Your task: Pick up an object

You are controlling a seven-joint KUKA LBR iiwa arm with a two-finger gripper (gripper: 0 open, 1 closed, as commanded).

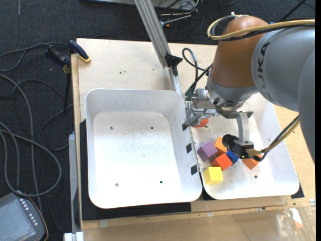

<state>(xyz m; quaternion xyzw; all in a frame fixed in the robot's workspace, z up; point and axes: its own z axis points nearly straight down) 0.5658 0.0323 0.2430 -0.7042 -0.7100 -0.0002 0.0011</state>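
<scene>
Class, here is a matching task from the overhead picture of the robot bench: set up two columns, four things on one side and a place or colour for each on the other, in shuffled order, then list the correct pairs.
Column 1:
1. yellow block
2. purple block
3. left bin
4. clamp

Column 2:
A. bench's far left corner
B. nearest the right bin's front edge
C. white, no blocks inside
D. just behind the yellow one

Pairs: 1-B, 2-D, 3-C, 4-A

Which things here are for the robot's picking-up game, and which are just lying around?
For the job:
gripper
yellow block
purple block
blue block
orange blocks, such as this one
right bin that holds the blocks

Just lying about:
left bin
blue and yellow clamp on the bench corner
black cables on the floor
</scene>
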